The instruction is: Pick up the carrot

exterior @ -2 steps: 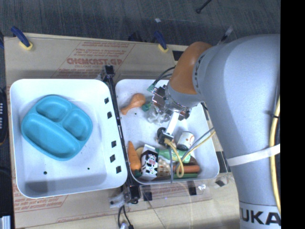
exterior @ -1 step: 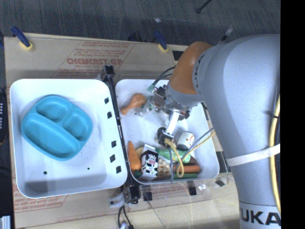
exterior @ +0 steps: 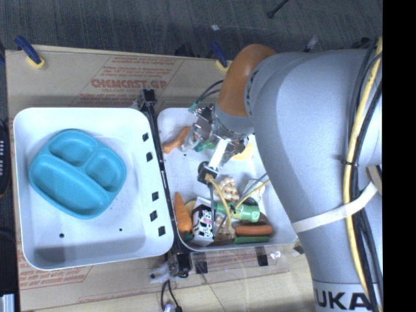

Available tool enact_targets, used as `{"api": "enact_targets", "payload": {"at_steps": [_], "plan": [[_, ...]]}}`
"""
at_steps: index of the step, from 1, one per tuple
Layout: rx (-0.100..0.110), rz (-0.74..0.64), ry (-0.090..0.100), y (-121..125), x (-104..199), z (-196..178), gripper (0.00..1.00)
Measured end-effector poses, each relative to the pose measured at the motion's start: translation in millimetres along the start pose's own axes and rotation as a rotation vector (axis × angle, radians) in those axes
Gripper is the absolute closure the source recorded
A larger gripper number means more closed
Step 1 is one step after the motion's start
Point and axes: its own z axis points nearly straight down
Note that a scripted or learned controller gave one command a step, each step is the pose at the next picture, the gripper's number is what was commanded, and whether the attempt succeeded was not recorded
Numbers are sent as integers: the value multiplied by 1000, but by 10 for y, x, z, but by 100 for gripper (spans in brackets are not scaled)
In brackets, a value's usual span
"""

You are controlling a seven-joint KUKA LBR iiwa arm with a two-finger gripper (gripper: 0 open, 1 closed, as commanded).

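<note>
An orange carrot lies along the left wall of the right bin, near its front corner. A second orange, elongated thing lies at a slant near the bin's back left. My gripper hangs low over the back of the right bin, just right of that second orange thing and well behind the carrot. The wrist and arm cover much of the bin's right side. I see nothing held in the gripper.
A blue divided plate sits in the left bin. The front of the right bin is crowded: a black-and-white patterned item, a red sausage, a green piece, a beige item.
</note>
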Motion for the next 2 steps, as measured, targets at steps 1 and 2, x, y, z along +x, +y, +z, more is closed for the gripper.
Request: {"api": "enact_targets", "payload": {"at_steps": [1, 2], "plan": [[3, -5, 6, -1, 23, -107, 100], [3, -5, 5, -2, 25, -106, 0]]}}
